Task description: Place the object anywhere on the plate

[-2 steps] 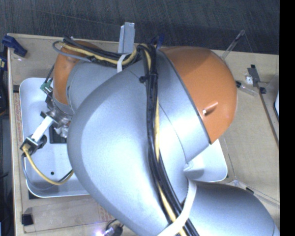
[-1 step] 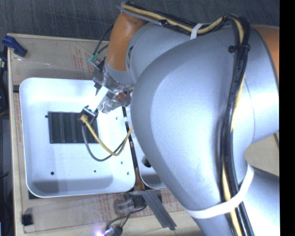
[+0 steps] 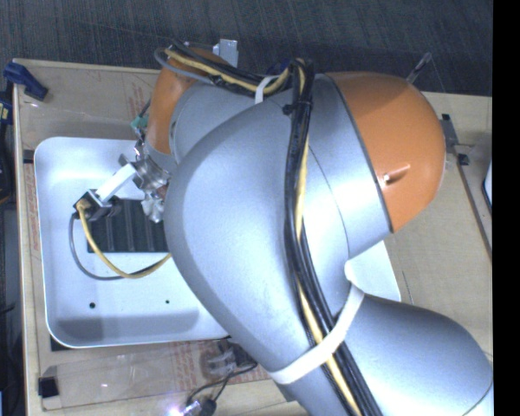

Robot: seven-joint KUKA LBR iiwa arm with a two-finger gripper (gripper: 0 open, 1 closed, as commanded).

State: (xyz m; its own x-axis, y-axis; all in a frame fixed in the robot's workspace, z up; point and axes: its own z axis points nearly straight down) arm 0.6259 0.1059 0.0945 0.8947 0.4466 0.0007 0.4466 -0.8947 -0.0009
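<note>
From the overhead camera you're looking at the arm (image 3: 269, 232) reaching in from the right and folding down over the left bin (image 3: 56, 172), so its fat, smooth grey shell is covering most of the bench (image 3: 78, 94). A glossy orange dome (image 3: 399, 150) is capping the elbow joint, and a narrower orange band (image 3: 162, 102) is showing just above the wrist. A bundle of black and yellow cables (image 3: 296, 189) is running along the curved casing, with a white strap (image 3: 325, 354) holding it down near the bottom. The gripper (image 3: 153, 199) is hanging low at the bin's right side, mostly tucked under the wrist, so honestly I can't tell how wide it's standing or whether it's carrying anything. The bin is looking like shiny white plastic, shallow with rounded corners, and it's sitting on pale, scuffed wood. A dark ribbed patch (image 3: 126, 230) is lying on the bin floor right beside the gripper. I can't tell whether that's the object, and I can't tell where the plate is.
</note>
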